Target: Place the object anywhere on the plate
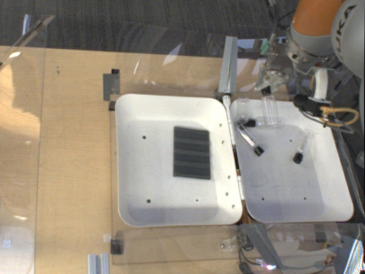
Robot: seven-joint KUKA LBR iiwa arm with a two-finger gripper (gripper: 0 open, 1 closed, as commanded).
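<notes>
The plate (191, 152) is a dark ridged rectangle lying flat in the middle of the left white bin (137, 204). My gripper (278, 153) hangs over the right white bin (319, 204), well to the right of the plate. Its two thin fingers end in black tips, one fingertip (258, 150) on the left and another fingertip (297, 157) on the right, spread wide apart. I see nothing between them. A clear part (268, 111) sits just above the fingers; I cannot tell whether it is a loose object or part of the gripper.
A raised rim (235, 158) divides the two bins. The grey arm with its orange band (319, 4) and cables (333, 116) crowd the right bin's far right corner. A metal post (228, 64) stands behind the bins.
</notes>
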